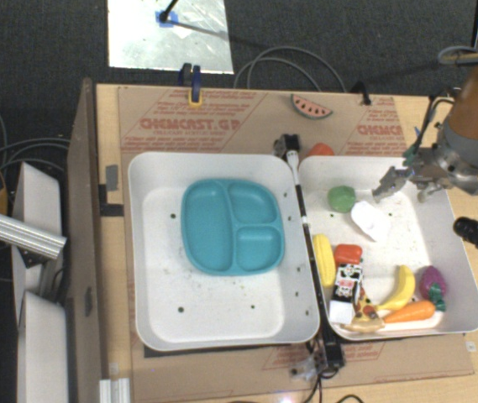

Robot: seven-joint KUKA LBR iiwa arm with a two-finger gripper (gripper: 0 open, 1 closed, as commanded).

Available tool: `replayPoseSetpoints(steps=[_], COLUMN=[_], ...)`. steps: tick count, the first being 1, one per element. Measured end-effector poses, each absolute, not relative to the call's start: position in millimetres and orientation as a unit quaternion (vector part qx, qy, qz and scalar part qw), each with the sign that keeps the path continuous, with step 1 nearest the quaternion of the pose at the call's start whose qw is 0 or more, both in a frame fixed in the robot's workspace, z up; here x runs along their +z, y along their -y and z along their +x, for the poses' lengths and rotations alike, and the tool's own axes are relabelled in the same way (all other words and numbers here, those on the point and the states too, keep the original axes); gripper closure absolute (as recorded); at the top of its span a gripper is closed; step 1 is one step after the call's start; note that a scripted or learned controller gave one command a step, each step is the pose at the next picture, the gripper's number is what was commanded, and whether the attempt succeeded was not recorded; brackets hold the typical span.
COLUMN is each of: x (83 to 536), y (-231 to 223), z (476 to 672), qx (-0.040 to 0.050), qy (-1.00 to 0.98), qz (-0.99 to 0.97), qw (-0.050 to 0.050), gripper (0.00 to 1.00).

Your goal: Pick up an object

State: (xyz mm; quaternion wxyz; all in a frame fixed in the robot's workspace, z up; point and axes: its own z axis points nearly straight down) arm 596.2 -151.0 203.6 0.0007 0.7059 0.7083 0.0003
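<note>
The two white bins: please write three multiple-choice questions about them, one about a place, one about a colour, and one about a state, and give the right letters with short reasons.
1. Where does the divided plate lie?
A. in the left bin
B. in the right bin
C. on the cardboard behind the bins

2. What colour is the round ball near the back of the right bin?
A. red
B. green
C. blue

3. What is the end effector doing?
A. it rests on the plate
B. it is outside both bins, over the floor
C. it is over the right bin, apart from the toys

Answers:
1. A: the blue plate lies in the middle of the left bin.
2. B: the ball is plainly green.
3. C: it is over the back of the right bin, with nothing between its fingers.
</note>
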Motion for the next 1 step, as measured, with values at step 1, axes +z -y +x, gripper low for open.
replayPoseSetpoints(steps=[1], x=[145.2], y=[101.1], z=[609.7], qx=[0.0003], qy=[-0.710], qz=[0.704], qw=[-0.001], gripper=[0.00])
